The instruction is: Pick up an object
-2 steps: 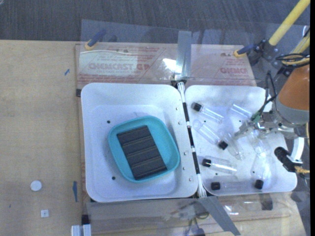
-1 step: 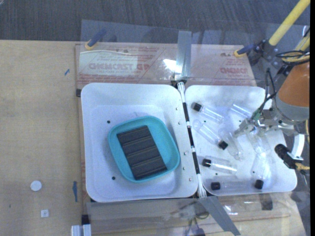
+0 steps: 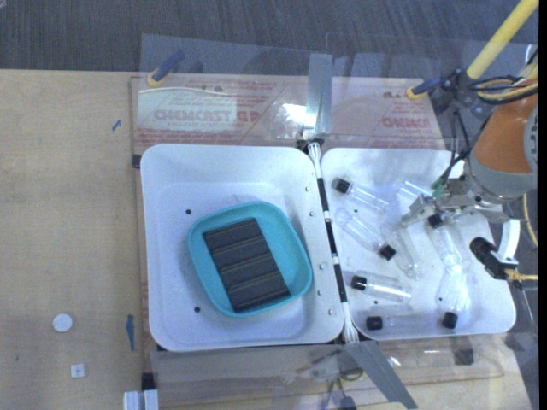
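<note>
Several clear plastic tubes with black caps lie scattered in the right bin (image 3: 500,314). One tube (image 3: 363,196) lies at the upper left, another (image 3: 385,289) lower down, and one (image 3: 402,322) along the front wall. My gripper (image 3: 426,214) hangs low over the upper middle of this bin, right by a black-capped tube (image 3: 434,221). The grey arm with its orange band (image 3: 504,143) reaches in from the right. In the left bin (image 3: 171,186) a teal dish (image 3: 291,237) holds a black ridged block (image 3: 246,264).
A metal divider (image 3: 329,246) separates the two bins. Clear plastic sheets and blue clips (image 3: 167,65) lie behind them. A yellow rod (image 3: 508,26) and black cables (image 3: 461,109) run at the upper right. The wooden bench (image 3: 60,229) spreads to the left.
</note>
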Action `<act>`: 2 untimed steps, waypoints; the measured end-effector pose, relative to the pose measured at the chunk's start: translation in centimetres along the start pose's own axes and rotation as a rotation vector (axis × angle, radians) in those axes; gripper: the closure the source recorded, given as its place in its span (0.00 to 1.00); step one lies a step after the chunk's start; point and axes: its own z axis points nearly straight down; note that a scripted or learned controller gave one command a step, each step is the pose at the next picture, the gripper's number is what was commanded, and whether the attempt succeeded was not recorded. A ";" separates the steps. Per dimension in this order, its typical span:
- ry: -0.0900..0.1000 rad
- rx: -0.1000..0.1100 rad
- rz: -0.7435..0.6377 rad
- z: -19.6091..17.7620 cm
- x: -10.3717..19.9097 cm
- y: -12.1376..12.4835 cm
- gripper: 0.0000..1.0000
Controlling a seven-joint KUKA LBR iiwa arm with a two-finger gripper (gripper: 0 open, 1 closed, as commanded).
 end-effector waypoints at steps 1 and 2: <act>-0.003 -0.005 -0.002 -1.2 -0.1 0.2 1.00; -0.002 0.004 -0.014 -11.3 6.2 3.8 1.00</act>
